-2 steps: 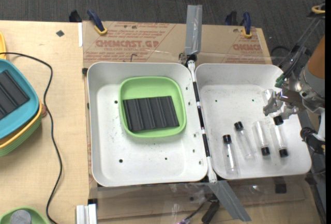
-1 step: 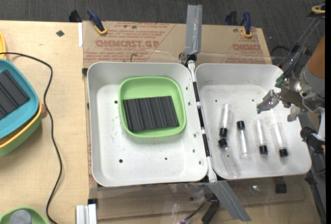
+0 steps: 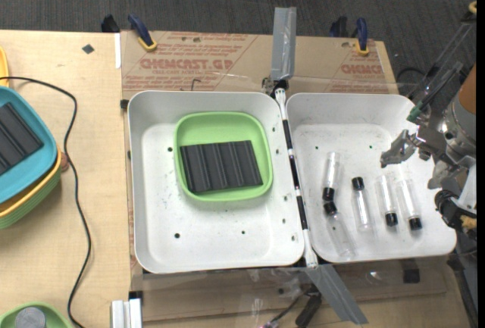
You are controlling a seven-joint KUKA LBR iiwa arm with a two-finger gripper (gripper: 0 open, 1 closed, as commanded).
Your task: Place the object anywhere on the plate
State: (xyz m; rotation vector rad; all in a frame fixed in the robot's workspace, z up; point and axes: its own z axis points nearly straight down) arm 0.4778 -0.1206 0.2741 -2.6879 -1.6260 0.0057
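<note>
The wooden counter (image 3: 61, 243) carries two white bins (image 3: 151, 243) — one beneath the end effector (image 3: 413, 160), one beyond — on cardboard (image 3: 204, 57).

Two white bins (image 3: 151, 243) on brown cardboard (image 3: 197, 61) printed in red, a light green plate (image 3: 189, 129) bearing a dark grey ribbed insert (image 3: 221, 166) in the left bin, clear black-capped vials (image 3: 361, 201) in the right, a teal tray (image 3: 42, 137) far left.

Clear tubes and green plate

Four black-capped tubes (image 3: 362, 201) are lying in the right bin; the green plate (image 3: 223, 156) is sitting in the left.
</note>
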